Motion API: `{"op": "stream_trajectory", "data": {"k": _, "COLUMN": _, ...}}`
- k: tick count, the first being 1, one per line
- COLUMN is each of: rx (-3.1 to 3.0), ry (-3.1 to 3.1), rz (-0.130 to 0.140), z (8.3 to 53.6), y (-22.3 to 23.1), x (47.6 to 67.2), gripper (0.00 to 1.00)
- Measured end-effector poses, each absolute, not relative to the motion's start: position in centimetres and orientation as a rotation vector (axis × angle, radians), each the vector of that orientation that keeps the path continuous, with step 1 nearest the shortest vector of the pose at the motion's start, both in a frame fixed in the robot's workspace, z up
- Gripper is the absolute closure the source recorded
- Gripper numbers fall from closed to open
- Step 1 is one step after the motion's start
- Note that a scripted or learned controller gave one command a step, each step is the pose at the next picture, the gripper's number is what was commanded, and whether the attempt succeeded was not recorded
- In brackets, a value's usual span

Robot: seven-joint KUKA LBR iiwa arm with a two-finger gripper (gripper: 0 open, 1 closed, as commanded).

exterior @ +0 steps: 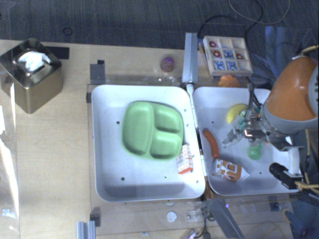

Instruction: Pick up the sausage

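The sausage (pixel 211 143) lies free at the right bin's (pixel 259 187) left wall. The tool (pixel 238 133) hangs just right of it, seemingly lining up; whether it is apart or together, I cannot tell.

Even overhead light washes the white bins (pixel 144 190) pale, throws soft shadows across the bench (pixel 50 158), and leaves the frame slightly soft and grainy.

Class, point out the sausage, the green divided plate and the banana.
sausage (pixel 211 142), camera view, middle of its length.
green divided plate (pixel 135 128), camera view, floor of its large left compartment.
banana (pixel 235 113), camera view, its yellow middle.
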State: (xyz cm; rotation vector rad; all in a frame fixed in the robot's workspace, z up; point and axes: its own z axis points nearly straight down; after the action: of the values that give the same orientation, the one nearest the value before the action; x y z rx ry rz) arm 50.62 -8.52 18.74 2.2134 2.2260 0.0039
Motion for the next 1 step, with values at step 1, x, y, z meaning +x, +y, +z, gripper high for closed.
{"op": "stream_trajectory", "data": {"k": 1, "rx": 2.332, "ry": 2.087, "rz": 0.020, "z": 9.04, "y": -8.30, "x": 54.63, "gripper": 0.00}}
